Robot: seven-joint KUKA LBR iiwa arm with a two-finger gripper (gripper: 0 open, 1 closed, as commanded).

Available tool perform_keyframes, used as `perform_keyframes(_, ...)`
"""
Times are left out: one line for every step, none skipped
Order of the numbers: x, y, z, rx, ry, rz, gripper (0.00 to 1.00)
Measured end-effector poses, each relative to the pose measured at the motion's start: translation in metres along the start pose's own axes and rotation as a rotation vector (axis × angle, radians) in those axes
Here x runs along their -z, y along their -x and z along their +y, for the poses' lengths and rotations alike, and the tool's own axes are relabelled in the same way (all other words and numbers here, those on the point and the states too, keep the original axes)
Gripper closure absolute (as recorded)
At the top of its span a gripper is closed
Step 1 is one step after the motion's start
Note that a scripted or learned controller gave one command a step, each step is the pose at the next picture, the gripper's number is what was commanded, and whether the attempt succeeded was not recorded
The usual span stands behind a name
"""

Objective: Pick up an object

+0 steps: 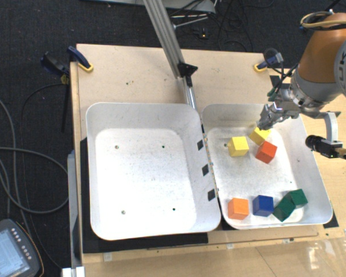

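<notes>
My gripper (266,123) is over the back of the right bin (311,172), right at a small yellow block (258,136) whose upper end it hides. I cannot tell whether the block is held or lies on the bin floor. A yellow cube (238,146) sits just left of it and a red-orange cube (266,152) just below it. Along the bin's front edge stand an orange cube (237,208), a blue cube (263,205) and two green blocks (285,209) (299,197).
The left bin (104,126) lies beside the right one, with black clips along the shared rim. A slanted metal pole (164,27) rises behind the bins. Clamps sit at the bench's back corners (81,59) (265,59).
</notes>
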State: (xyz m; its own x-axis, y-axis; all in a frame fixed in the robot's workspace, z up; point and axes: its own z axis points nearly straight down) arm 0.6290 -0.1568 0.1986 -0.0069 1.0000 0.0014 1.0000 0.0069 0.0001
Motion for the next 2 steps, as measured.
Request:
perform_keyframes(-0.004,-0.047,-0.014,0.000,-0.001,0.000,1.00)
perform_keyframes(-0.001,-0.091,-0.032,0.000,-0.002,0.000,1.00)
